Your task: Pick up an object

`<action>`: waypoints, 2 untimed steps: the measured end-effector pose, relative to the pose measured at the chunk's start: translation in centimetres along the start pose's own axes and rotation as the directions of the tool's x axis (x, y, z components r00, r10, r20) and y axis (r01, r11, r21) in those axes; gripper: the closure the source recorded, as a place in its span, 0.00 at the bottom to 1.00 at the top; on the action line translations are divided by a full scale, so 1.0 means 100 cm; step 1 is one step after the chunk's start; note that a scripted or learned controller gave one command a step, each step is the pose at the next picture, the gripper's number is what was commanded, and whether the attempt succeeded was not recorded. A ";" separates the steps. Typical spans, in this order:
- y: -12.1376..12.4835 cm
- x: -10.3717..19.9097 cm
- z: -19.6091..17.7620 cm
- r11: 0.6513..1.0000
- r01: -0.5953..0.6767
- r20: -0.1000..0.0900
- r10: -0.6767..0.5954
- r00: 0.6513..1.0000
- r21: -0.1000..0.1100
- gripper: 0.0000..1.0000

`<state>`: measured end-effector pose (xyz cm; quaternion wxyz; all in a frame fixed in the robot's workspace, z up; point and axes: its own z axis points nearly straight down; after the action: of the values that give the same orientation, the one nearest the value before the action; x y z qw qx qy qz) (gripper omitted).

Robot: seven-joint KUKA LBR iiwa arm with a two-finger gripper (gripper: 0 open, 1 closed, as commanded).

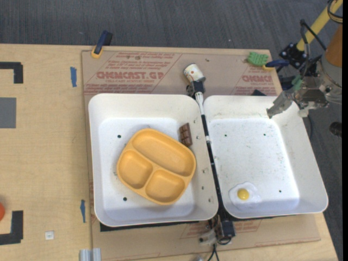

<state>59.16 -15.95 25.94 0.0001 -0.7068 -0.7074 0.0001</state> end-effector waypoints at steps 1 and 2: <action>-0.049 -0.024 0.160 0.993 -0.121 -0.001 0.121 0.993 0.003 0.00; 0.026 -0.032 0.173 0.958 -0.286 -0.028 0.286 0.958 0.009 0.00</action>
<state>61.72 -19.19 8.60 0.0117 -0.8017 -0.5976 -0.0084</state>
